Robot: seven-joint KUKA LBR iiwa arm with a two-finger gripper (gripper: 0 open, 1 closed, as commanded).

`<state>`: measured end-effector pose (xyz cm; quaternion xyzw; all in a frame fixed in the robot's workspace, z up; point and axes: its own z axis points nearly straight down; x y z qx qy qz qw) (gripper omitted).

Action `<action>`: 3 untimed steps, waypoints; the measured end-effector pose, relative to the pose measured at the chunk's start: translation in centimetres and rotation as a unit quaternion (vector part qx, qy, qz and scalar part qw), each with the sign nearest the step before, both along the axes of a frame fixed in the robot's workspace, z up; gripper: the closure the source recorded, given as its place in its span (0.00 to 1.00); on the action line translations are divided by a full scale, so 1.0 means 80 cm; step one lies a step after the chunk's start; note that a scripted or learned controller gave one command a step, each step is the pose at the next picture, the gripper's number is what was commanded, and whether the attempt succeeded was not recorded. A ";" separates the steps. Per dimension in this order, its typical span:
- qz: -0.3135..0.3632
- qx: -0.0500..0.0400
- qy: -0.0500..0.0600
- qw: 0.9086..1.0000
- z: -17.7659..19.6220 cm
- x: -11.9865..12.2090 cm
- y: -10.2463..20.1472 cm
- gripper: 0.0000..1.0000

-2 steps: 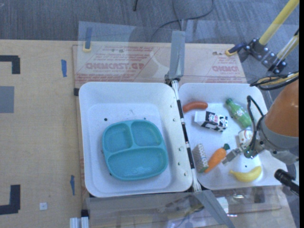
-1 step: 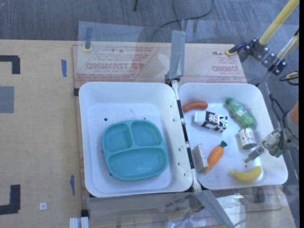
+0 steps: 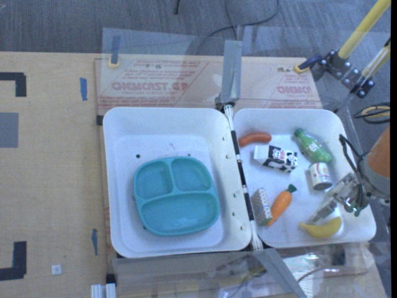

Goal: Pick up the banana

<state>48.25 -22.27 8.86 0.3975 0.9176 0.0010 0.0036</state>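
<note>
The banana (image 3: 322, 228) was seen lying on the floor of the right bin (image 3: 353, 228), in that bin's near right corner, with its curve turned upward. The gripper (image 3: 327, 211) was positioned just above and touching or nearly touching the banana's upper edge, reached in from the right edge of the bin; the metal fingers (image 3: 325, 213) were angled down toward the fruit. Whether the fingers were apart or together could not be told, as they were blurred and small, and the banana was not seen between them.

Relative to the banana, the other things in the right bin were arranged as follows: an orange carrot (image 3: 281, 204) with a green top was laid just to its left, and a dark patterned packet (image 3: 261, 205) was placed beside the carrot, against the bin's left wall. A small white can (image 3: 320, 176) was set above the banana, a green bottle (image 3: 312, 145) farther up, a black-and-white carton (image 3: 275, 157) up and to the left, and a red sausage (image 3: 254, 138) beyond that.

Well to the banana's left, a teal divided plate (image 3: 177, 196) was held in the left bin (image 3: 118, 166)
</note>
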 end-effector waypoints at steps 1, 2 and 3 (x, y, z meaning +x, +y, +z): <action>-0.002 -0.001 -0.005 1.000 0.015 0.003 -0.002 1.00; -0.002 -0.001 -0.005 1.000 0.015 0.002 -0.002 0.00; 0.023 -0.002 -0.001 1.000 0.000 -0.001 0.020 0.00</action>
